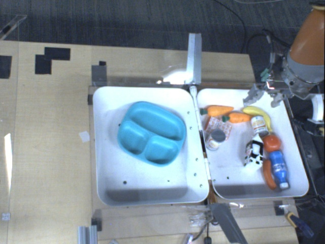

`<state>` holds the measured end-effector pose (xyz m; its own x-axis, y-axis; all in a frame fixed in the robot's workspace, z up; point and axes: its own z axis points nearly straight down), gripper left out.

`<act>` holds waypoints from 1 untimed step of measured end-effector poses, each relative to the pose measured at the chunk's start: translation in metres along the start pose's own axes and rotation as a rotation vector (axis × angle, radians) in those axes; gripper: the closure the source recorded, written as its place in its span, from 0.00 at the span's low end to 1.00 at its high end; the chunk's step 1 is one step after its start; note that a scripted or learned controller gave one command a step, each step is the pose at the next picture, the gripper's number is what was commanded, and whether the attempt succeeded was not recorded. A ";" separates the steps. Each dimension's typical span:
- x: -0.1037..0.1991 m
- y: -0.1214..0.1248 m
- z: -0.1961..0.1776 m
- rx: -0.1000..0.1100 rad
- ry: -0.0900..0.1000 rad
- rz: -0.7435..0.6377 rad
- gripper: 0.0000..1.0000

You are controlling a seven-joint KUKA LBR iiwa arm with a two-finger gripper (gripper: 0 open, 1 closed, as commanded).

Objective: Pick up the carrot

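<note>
An orange carrot (220, 110) lies near the back left corner of the right bin (231, 179), with a second, shorter orange piece (238, 118) just to its right. My gripper (264, 97) hovers above the bin's back edge, to the right of both and behind a yellow banana (255, 111). Its fingers (252, 94) are spread open and hold nothing.
The right bin also holds a small jar (217, 135) on a wrapper, a cow-patterned toy (253, 153), a red-orange ball (272, 143), a blue bottle (278, 169) and an orange-red piece (267, 176) beside it. A blue divided plate (151, 131) sits in the left bin (109, 182).
</note>
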<state>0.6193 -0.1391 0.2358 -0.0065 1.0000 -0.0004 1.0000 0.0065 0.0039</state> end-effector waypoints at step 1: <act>-0.019 0.010 0.131 -0.004 -0.001 -0.082 0.00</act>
<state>0.6297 -0.1579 0.1047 -0.0881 0.9961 -0.0018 0.9961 0.0881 0.0079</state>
